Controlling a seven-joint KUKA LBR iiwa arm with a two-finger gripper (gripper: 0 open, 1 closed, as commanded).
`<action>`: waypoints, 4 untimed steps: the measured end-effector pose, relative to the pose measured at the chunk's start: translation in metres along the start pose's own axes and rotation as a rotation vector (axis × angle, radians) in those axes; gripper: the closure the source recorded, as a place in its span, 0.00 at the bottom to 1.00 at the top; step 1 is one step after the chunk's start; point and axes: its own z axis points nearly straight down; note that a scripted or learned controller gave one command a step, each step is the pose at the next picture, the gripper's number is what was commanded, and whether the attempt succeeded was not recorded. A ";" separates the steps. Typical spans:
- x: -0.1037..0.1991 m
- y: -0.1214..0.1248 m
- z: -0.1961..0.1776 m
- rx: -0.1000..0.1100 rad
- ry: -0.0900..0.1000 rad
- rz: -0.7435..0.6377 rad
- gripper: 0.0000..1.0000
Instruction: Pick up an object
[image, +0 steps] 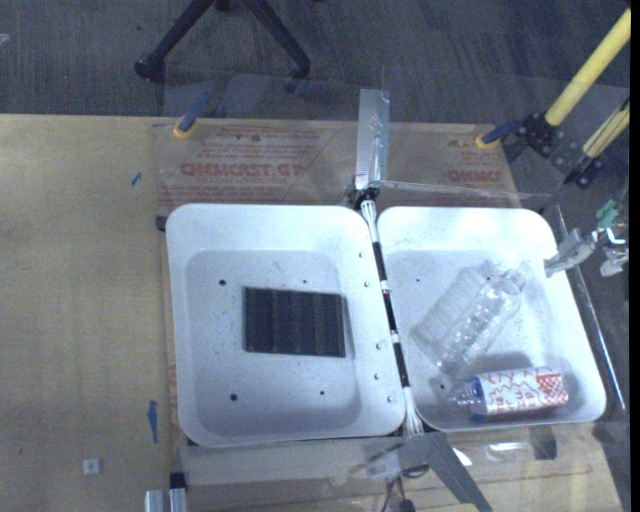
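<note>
A dark ribbed rectangular pad (295, 321) lies flat in the middle of the left white bin (192, 232). In the right white bin (440, 222) a clear, crumpled plastic bottle (468, 315) lies on its side, running diagonally with its cap end toward the upper right. Below it, along the bin's near wall, a small bottle with a red and white label (518, 391) lies on its side, neck pointing left. The two bottles are close together but I cannot tell if they touch.
A grey metal piece (572, 252) juts over the right bin's right rim. A clear plastic sheet (250, 165) is clamped behind the bins. A yellow-handled tool (590, 65) stands at the top right. Bare wooden bench (70, 300) stretches left.
</note>
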 end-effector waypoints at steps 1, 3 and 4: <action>0.010 -0.042 0.075 0.001 0.001 0.127 0.00; 0.086 0.044 0.141 -0.001 0.000 0.212 0.00; 0.055 0.047 0.173 0.001 0.000 0.100 0.00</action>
